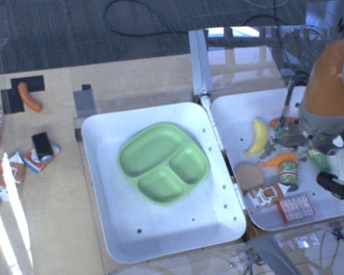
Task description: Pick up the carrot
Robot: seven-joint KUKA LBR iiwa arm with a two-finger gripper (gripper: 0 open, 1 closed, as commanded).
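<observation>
Orange-banded arm low over carrot, grip unclear.

small orange tapered plastic carrot | state: lying flat, intact | pose: roughly horizontal, pointed end toward the left | place: right white bin, mid-area, right of a tan round item, below a yellow banana

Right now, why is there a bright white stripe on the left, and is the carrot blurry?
In the camera view, the white stripe is glare, likely off something clear and shiny at the bench edge; the carrot looks soft and small beside the gripper; the green tray is evenly lit, with a faint shadow along the left bin bottom.
</observation>
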